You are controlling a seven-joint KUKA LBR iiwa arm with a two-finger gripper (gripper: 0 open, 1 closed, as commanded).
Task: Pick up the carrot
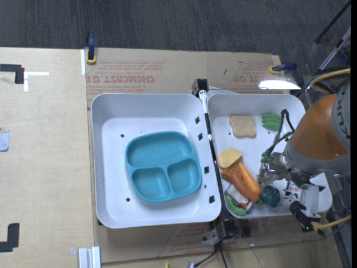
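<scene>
The end effector [268,169] hangs low over the right bin [254,106], near its right side, with the grey arm and its orange band [323,130] reaching in from the right. Whether it is open or closed cannot be told from this angle, and nothing is visibly caught in it. Just left of it lies the carrot [243,180], an orange piece set on a slant in the lower middle of the right bin, its upper end by a yellow wedge [229,157] and its lower end close to a dark green round item [270,196]. A green flat piece [236,206] sits at the bin's front edge under the carrot. Further back in the same bin rest a slice of bread [243,125] and a light green ridged item [271,121]. The left bin [106,149] holds a teal divided plate [163,165] with three compartments. Both bins stand on the counter [44,166], over brown cardboard [134,77].
</scene>
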